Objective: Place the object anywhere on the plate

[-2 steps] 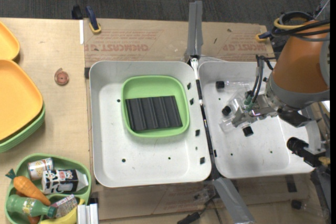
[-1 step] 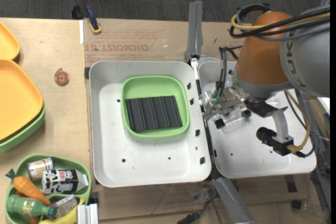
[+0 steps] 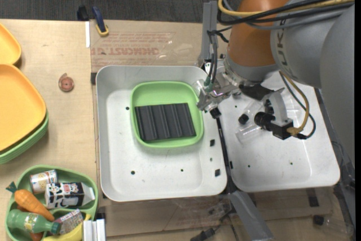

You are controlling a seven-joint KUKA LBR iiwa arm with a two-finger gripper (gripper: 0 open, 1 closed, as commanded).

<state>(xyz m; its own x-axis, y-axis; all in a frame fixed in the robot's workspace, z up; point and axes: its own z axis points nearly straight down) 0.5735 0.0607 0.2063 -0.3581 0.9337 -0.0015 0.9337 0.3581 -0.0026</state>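
Dark ribbed object (image 3: 164, 122) already lies flat on the green plate (image 3: 166, 88), inside the left white bin (image 3: 113, 166), so I'd judge the placement is essentially there. Going left to right: stacked yellow plates (image 3: 17, 104) at far left of the bench, a green bowl of toy food (image 3: 48, 200) at near left, then the left bin with plate and object roughly centred in its far half. Just right of the plate's right rim, at the seam between the bins, sits the gripper (image 3: 207, 96), apart from the object as far as I can see. I can't tell how the jaws stand; the wrist and cabling hide them. The grey arm with its orange band (image 3: 254, 31) overhangs the right white bin (image 3: 293, 166). To finish well I'd lift straight up first, clear the plate rim before any sideways motion, and avoid clipping the rim so the plate doesn't shift and tip the object off.
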